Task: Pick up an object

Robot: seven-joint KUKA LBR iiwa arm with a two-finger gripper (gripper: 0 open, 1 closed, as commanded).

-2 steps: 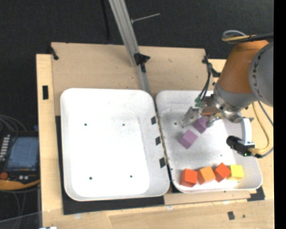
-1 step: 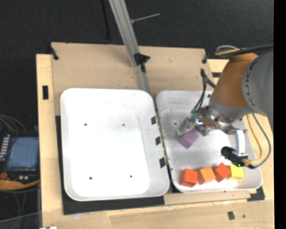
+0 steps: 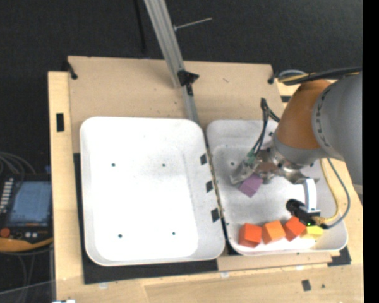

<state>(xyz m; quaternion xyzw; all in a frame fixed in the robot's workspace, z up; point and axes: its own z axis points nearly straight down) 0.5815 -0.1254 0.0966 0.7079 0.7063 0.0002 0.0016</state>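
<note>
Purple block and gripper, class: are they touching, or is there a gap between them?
Cannot tell. In the camera view the purple block sits right at the tip of the gripper with no visible gap, but the slanted angle hides whether the two truly meet.

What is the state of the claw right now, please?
Claw: over the right bin, just above the purple block; whether it is open, closed or holding the block cannot be told.

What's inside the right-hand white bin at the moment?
The right-hand white bin holds a purple block at the gripper, plus two orange blocks, a red-orange block and a yellow piece along its near edge. The arm covers the bin's right part.
</note>
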